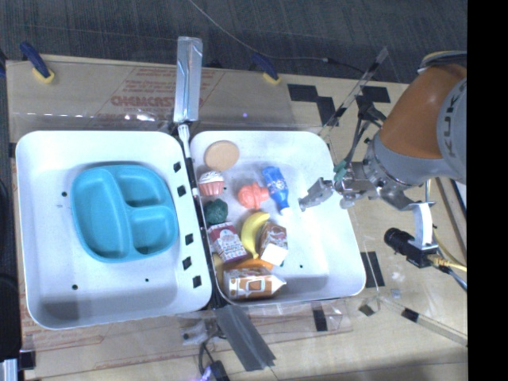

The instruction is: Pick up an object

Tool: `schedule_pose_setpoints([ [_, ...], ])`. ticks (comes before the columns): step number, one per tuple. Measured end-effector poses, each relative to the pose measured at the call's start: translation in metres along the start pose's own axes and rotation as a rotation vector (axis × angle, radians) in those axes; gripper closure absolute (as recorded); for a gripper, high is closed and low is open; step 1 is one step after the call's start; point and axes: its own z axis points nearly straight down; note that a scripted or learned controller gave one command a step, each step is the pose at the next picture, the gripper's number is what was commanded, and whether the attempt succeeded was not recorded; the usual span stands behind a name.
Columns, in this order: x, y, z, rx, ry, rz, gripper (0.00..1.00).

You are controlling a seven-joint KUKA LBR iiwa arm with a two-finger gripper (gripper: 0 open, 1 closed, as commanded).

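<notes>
A light wooden bench (413, 348) carries two shallow white bins side by side, with dark carpeted floor (95, 14) beyond its far edge. Blue clamps (36, 60) grip that far edge, and black tape marks (313, 95) sit on the wood near the right bin. The left bin (40, 292) holds a blue divided tray (125, 210). The right bin (333, 260) holds a cluster of toy foods along its left side: a round tan cookie (222, 155), a pink cupcake (211, 184), a dark green piece (216, 210), a pink-orange lump (254, 196), a blue bottle (275, 186), a banana (252, 230) and a small orange box (252, 284) near the front wall. The arm (421, 125) reaches in from the right. Its gripper (316, 194) hangs above the right bin's bare right part, near the blue bottle but apart from it; whether it is spread or closed, I cannot tell.
</notes>
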Motion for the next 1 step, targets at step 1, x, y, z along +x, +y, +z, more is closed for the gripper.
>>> schedule_pose_setpoints([
  [1, 0.0352, 0.0086, 0.1295, -0.005, -0.001, -0.058, 0.00],
])
